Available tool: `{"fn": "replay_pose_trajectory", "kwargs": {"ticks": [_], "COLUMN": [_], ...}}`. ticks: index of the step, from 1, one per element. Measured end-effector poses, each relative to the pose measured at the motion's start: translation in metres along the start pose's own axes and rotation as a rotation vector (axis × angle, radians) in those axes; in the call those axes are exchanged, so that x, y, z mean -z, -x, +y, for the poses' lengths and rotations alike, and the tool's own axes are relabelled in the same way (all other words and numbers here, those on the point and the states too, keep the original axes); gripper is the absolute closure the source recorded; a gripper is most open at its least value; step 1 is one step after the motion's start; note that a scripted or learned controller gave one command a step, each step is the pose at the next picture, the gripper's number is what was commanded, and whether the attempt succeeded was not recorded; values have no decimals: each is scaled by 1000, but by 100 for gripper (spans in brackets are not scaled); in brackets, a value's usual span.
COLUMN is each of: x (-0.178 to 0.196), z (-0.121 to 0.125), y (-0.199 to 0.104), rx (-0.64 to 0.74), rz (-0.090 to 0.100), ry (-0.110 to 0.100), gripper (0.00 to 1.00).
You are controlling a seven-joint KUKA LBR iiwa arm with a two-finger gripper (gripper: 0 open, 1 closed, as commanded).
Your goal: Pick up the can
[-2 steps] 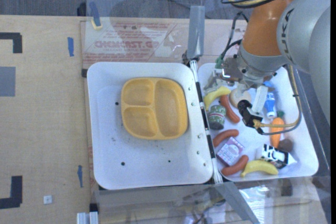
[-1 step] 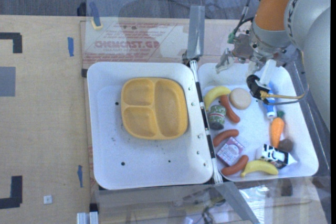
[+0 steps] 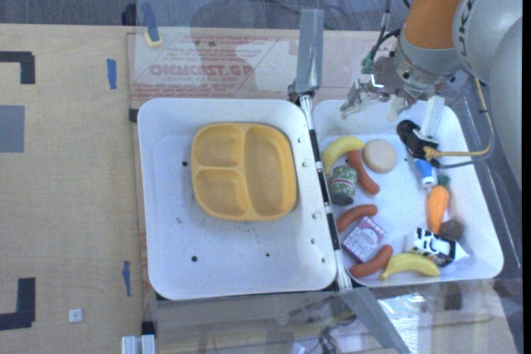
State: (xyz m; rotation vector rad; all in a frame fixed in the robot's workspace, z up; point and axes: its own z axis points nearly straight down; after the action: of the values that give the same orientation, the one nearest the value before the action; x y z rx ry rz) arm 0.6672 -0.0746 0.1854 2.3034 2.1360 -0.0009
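Observation:
The can [image 3: 342,185], small and dark green with a pale lid, stands at the left side of the right bin [image 3: 481,215], just below a banana [image 3: 343,150] and against a red sausage [image 3: 363,176]. My gripper [image 3: 375,98] hangs over the far edge of that bin, well beyond the can and a little to its right. Its fingers are spread open with nothing between them.
The right bin also holds a round tan bun [image 3: 381,155], more sausages [image 3: 357,216], a pink packet [image 3: 363,238], a second banana [image 3: 411,264], a carrot [image 3: 437,207] and a blue item [image 3: 425,172]. A yellow divided plate [image 3: 244,171] lies in the left bin [image 3: 166,220].

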Motion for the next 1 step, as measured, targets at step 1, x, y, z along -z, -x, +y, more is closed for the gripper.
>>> {"fn": "replay_pose_trajectory", "kwargs": {"ticks": [1], "x": [-23], "z": [-43], "y": [79], "rx": [-444], "rz": [1], "ry": [-3], "gripper": [0]}}
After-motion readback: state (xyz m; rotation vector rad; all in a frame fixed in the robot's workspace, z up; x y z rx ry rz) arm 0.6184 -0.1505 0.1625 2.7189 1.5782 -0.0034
